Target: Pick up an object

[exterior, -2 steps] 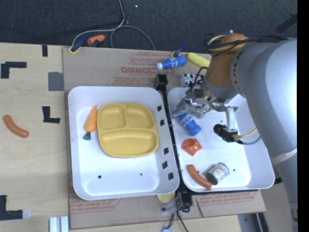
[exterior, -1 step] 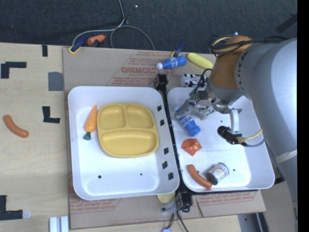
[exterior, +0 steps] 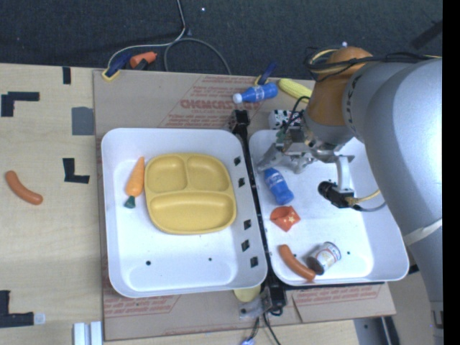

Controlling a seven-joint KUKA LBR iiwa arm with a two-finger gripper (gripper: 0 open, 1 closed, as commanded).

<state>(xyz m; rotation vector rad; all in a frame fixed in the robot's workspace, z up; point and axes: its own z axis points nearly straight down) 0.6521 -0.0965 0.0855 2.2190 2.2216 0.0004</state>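
Note:
My gripper hangs low over the far-left corner of the right bin, open, with nothing between its fingers. Just in front of it lies a blue bottle, its far end close under the fingertips. Further forward in the same bin are a crumpled red-orange piece, a brown sausage and a small silver can. The grey arm with its orange band covers the bin's far right part.
The left bin holds a yellow divided plate and a toy carrot. Behind the bins lie a blue-and-white bottle and a yellow item. Another sausage rests on the bench at far left.

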